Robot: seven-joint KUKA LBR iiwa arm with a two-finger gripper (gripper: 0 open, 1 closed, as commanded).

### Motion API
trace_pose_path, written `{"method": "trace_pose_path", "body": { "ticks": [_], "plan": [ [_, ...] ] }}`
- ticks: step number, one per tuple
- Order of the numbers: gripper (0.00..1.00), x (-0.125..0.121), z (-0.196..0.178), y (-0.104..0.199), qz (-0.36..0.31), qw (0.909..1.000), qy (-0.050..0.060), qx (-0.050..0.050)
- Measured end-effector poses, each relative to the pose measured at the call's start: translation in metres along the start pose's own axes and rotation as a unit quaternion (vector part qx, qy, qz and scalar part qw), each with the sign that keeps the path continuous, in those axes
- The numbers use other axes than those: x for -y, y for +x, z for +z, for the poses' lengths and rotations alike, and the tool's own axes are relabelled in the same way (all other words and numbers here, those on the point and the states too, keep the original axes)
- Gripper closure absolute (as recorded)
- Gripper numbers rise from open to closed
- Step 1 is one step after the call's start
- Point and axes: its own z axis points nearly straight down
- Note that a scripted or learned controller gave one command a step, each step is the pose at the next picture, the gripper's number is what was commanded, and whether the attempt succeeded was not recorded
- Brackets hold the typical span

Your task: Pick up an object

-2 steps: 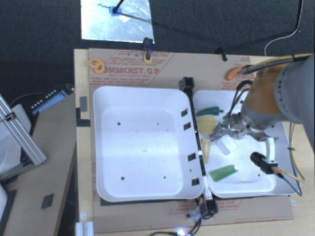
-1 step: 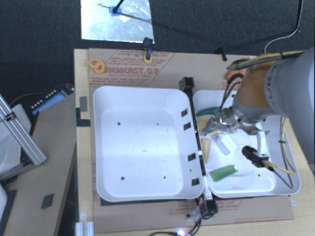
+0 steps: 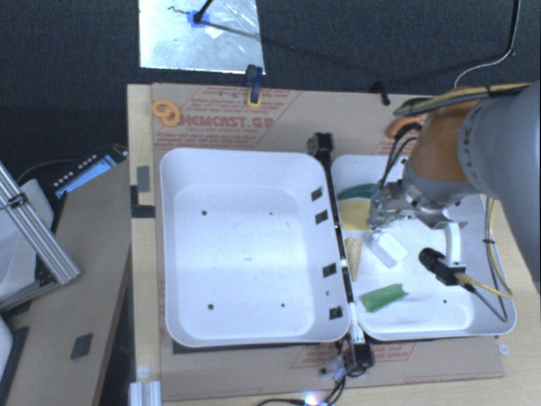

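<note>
Over the right bin (image 3: pixel 473 315), the end effector (image 3: pixel 382 223) is seen poised just above a white block (image 3: pixel 388 249), its long axis slanting toward the worktop's near right; whether it is parted or closed cannot be told.

The arm (image 3: pixel 494 142) is cut off by the right edge, so its upper links are not seen. The far right part of the right bin (image 3: pixel 423 320) is covered by the arm and wrist. The gripper (image 3: pixel 378 223) is viewed from above, and its tips are too small and crowded to be made out. A teal object (image 3: pixel 357 192) is partly hidden beneath the wrist. A yellow item (image 3: pixel 355 216) is partly hidden by the gripper, and its shape cannot be told.
</note>
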Motion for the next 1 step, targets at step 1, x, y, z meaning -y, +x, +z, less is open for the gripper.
{"method": "trace_pose_path", "body": {
  "ticks": [1],
  "plan": [
    [1.0, -0.0073, -0.1491, 0.0998, -0.006, 1.0, -0.007, -0.002]
  ]
}}
